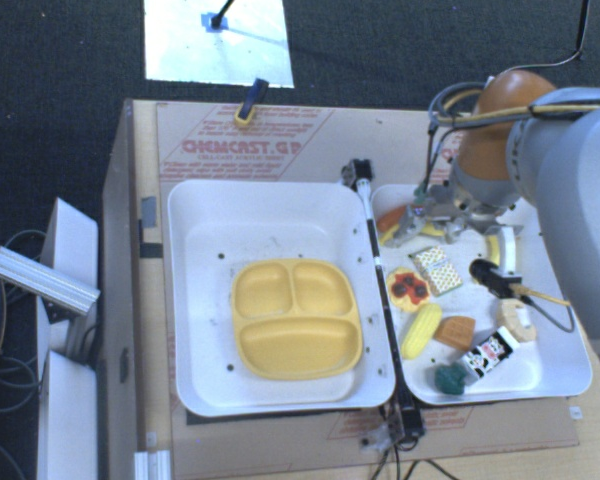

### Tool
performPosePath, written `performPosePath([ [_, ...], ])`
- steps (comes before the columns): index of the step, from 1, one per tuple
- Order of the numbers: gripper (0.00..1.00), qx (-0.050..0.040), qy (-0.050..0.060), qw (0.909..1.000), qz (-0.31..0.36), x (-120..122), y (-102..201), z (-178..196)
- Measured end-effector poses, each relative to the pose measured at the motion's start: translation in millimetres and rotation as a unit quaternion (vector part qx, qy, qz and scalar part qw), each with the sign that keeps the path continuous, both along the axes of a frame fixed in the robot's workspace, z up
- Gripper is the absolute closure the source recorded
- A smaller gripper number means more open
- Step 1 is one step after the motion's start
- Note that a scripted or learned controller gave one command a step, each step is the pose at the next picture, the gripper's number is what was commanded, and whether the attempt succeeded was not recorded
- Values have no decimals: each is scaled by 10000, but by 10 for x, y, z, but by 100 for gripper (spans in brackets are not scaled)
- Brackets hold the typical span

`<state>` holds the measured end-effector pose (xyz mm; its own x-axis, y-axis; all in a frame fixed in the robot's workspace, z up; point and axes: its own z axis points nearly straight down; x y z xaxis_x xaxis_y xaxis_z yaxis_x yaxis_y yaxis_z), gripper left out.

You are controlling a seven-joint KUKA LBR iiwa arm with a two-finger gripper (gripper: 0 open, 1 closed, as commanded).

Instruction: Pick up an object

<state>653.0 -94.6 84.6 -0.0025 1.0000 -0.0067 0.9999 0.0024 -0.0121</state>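
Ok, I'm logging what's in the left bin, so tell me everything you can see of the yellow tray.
The yellow tray is a glossy, plastic-looking plate with rounded corners and three compartments: two smaller ones at the far side, one wide one nearer the camera. It lies flat, right way up, in the middle of the left bin, turned slightly askew. All three compartments look bare. It touches the bin floor alone.
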Motion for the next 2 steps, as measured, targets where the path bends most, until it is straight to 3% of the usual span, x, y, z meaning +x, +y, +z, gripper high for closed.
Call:
performPosePath([
  [1, 0, -4, 103, 9999, 7, 91, -6, -13],
  [2, 0, 14, 96, 10000, 0, 93, -28, -18],
])
